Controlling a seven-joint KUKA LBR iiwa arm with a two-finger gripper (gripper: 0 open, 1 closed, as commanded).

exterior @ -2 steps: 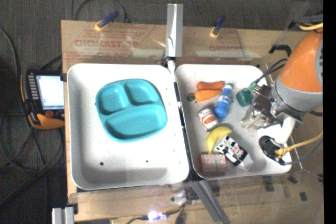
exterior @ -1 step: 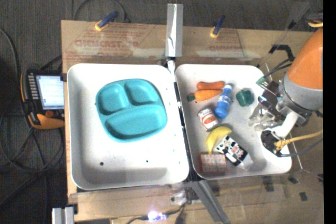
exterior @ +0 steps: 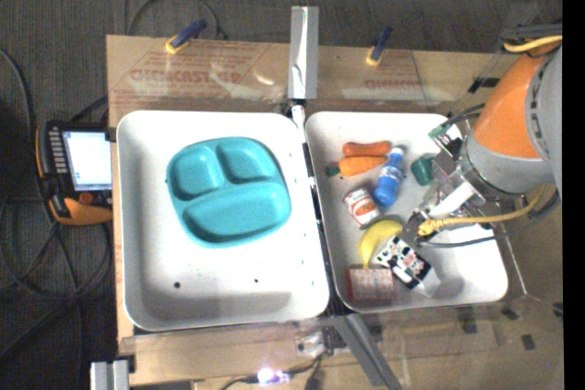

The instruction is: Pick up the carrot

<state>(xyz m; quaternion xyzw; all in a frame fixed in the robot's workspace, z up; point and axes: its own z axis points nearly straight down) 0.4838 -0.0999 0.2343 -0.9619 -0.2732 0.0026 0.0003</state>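
The bench [exterior: 128, 59] is the largest thing here, a brown board with two white bins side by side on it. The left bin [exterior: 146, 288] holds a teal tray [exterior: 228, 189] with three compartments, lying near its middle. The right bin [exterior: 475, 274] is where I am working. My arm [exterior: 526, 128] comes in over that bin's right rim, grey with the orange band uppermost, and a yellow cable loops beside it.

My gripper [exterior: 425, 222] hangs low over the middle right of the right bin, pointing down and to the left. Whether it is open or closed I cannot tell, and I see nothing held in it.

Just below the gripper lies a black-and-white packet [exterior: 407, 263], and left of that, against the bin's front wall, a brown box [exterior: 369, 285]. A banana [exterior: 377, 237] curves between the box and the gripper. A blue bottle [exterior: 388, 180] lies tilted near the bin's centre.

The carrot [exterior: 361, 166] lies crosswise in the upper left part of the right bin, just left of the bottle's cap, well apart from my gripper. A reddish sausage-shaped piece [exterior: 367, 148] lies right behind it. A small white can [exterior: 360, 205] sits below the carrot, and a small teal cup [exterior: 422, 169] stands to the bottle's right, near my wrist.
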